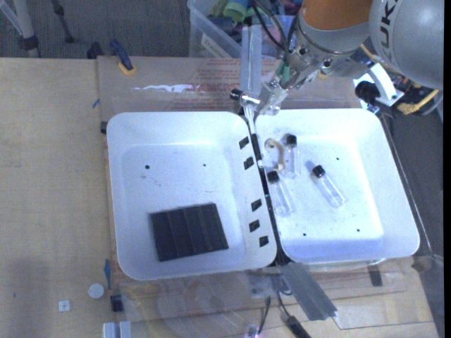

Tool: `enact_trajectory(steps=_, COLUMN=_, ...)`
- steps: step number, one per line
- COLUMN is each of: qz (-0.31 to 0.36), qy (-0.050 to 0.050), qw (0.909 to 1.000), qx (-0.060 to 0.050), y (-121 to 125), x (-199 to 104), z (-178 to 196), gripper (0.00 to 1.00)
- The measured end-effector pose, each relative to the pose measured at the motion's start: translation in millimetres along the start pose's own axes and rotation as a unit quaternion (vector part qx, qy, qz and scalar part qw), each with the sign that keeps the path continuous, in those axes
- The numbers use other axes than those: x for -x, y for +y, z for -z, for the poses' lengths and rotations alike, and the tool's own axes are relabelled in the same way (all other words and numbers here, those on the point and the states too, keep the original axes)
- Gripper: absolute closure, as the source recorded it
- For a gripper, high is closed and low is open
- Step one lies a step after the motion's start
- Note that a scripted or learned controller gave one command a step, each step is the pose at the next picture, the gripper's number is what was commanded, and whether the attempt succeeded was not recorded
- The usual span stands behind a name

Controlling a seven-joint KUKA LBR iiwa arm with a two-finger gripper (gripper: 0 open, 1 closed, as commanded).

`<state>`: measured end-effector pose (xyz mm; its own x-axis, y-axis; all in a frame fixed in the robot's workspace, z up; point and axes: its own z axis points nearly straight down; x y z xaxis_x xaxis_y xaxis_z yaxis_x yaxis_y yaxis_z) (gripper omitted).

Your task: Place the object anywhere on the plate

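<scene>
The black plate is lying flat in the left bin, toward its near edge, and nothing is lying on it. In the right bin, close to the edge it shares with the left one, three clear vials with black caps are lying beside a small curved tan piece. Farther back, the gripper is hanging over the far end of this shared edge, and I cannot tell how its fingers are standing.

Open floor around dark plate
</scene>
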<state>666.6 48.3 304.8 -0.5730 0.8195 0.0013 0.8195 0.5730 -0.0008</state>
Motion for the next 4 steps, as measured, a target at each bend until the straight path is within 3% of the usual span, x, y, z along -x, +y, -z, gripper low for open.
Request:
enact_trajectory(steps=1, qz=0.125, qy=-0.002, qw=0.9922, qx=0.003, y=39.9, x=-56.3, z=16.0, gripper=1.00)
enact_trajectory(steps=2, qz=0.205, qy=-0.002, qw=0.9788, qx=0.003, y=69.4, x=-124.5, z=79.7, gripper=1.00)
enact_trajectory(steps=3, qz=0.254, qy=-0.001, qw=0.9673, qx=0.001, y=95.1, x=-149.4, z=21.5, gripper=1.00)
enact_trajectory(steps=4, qz=0.354, qy=0.000, qw=0.9353, qx=0.001, y=90.9, x=-152.6, z=-4.0, gripper=1.00)
